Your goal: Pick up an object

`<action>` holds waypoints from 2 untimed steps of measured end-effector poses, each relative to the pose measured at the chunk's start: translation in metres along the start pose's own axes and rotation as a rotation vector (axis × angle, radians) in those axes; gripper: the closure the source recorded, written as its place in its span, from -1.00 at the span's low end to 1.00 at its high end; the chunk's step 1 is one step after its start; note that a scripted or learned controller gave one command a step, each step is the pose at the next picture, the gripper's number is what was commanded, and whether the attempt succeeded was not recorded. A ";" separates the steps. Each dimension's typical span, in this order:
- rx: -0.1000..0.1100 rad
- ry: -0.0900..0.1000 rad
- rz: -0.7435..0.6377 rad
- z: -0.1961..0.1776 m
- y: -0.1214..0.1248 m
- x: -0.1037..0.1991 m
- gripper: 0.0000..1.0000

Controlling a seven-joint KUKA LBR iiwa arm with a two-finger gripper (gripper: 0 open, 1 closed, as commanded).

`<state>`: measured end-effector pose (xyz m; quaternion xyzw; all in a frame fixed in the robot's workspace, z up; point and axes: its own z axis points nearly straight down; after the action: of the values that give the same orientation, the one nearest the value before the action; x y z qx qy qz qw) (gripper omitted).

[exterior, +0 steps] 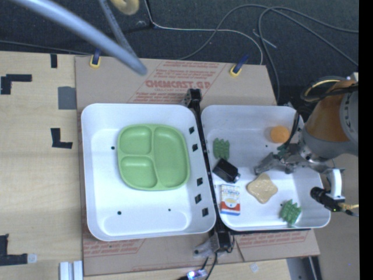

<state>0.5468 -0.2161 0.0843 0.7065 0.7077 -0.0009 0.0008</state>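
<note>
The arm (332,121) is reaching in from the right, over the right bin (250,115). Its claw (269,164) is hanging low in the middle of that bin. I cannot tell if the claw is wide or narrow, because it is small and blurry here. Nothing is showing inside it.

The task is to pick up a thing, and the closest thing looks like the toast (261,188). It is lying flat on the bin floor, just below the claw and a little to the left. It looks like a tan toy slice, so it is probably light. It is flat and thin, so grabbing it could be tricky. I think the claw should be coming down over its two side edges and pinching there. The floor is smooth, so the toast could be sliding away if the claw bumps it.

Other things are sitting in the same bin. An orange ball (280,134) is near the back, beside the arm. It is round and may roll. A black block (225,170) is lying near the left wall. A small box (230,199) is lying in front of it. A green toy (289,212) is sitting in the front corner.

The left bin (99,214) is holding a green tray (154,157).
</note>
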 end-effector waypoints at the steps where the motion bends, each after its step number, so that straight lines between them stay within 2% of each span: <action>1: -0.006 -0.003 0.000 -0.013 0.002 -0.001 1.00; 2: -0.002 0.002 0.001 -0.056 -0.003 -0.001 1.00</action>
<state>0.5442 -0.2165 0.1402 0.7069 0.7073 0.0003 0.0008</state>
